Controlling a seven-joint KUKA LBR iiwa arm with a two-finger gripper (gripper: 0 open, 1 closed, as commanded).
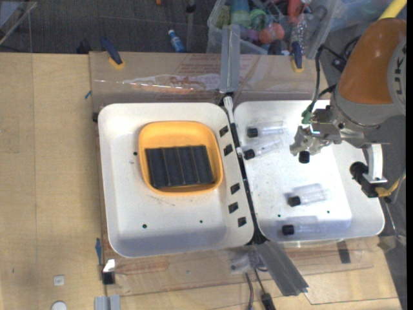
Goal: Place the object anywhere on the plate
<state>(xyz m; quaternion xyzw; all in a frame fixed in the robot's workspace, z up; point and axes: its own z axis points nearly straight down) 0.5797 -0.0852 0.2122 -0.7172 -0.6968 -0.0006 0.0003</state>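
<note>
In right bin, clear black-capped vial (306, 195).

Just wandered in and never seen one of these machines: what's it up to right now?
A grey and orange robot arm reaches in over the right white bin, where several clear plastic tubes with black caps lie scattered, such as one near the middle. Its gripper hovers above the bin's upper part. In the left white bin sits a yellow plate bearing a dark ribbed block. No tube has reached the plate yet.
</note>
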